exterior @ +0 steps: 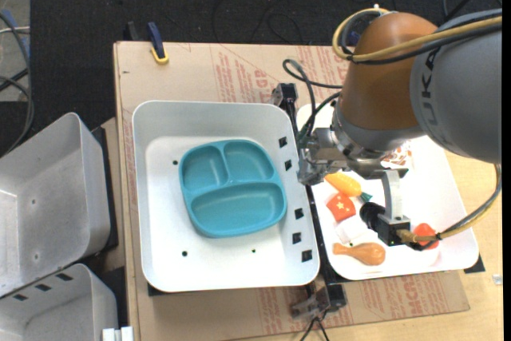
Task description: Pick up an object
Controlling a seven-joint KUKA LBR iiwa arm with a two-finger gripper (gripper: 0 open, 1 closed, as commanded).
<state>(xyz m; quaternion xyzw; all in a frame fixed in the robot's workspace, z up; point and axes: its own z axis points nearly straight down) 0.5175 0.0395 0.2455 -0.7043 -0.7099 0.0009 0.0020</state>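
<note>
Barely made out the gripper (311, 168) under the wrist; couldn't tell open or closed. Spotted yellow toy (344, 184) just right, red toy (342, 208) beyond it, teal plate (233, 188) left.

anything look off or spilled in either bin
Nothing stands out. The blue divided plate lies flat and right way up in the left bin, turned slightly against its walls. The yellow piece, red piece and tan drumstick all lie inside the right bin, none over its rim.

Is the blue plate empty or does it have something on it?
Empty: all three sections of the blue plate show bare blue plastic.
</note>
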